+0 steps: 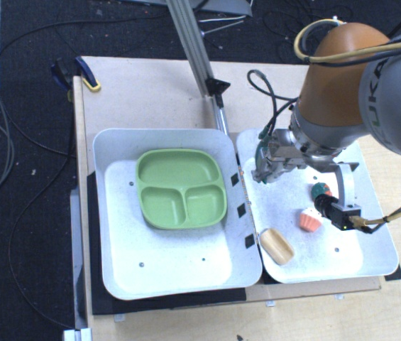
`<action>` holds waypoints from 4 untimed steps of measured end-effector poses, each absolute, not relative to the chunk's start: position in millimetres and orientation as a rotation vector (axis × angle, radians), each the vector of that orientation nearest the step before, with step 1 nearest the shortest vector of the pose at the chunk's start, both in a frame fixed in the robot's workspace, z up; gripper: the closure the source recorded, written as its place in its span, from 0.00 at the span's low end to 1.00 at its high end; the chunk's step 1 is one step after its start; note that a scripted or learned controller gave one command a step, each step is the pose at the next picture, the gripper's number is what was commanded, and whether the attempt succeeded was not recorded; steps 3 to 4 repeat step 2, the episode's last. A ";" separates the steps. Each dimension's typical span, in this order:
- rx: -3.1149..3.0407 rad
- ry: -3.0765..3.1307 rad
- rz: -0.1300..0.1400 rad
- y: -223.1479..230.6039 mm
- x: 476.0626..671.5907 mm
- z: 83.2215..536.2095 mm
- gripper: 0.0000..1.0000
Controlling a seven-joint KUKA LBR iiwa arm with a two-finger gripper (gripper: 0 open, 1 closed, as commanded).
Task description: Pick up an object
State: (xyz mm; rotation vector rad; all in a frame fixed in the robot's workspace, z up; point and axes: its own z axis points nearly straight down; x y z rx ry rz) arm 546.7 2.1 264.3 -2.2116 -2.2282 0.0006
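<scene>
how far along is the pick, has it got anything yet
Done: the arm has reached over the right bin. In hand: the gripper sits near that bin's left wall, nothing visibly held. Left: the pink item, tan block and green piece lie ungrasped.

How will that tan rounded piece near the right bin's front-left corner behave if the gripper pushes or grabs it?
The tan rounded piece looks smooth and oblong, so it will probably roll or skid rather than stay put. It lies close to the right bin wall, which may crowd one finger. It looks small, so probably light.
</scene>
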 end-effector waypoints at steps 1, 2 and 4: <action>-2.211 -2.227 0.002 52.2 523.3 255.5 1.00; -2.212 -2.226 0.004 93.4 508.0 233.8 1.00; -2.212 -2.226 0.004 93.4 508.0 233.8 1.00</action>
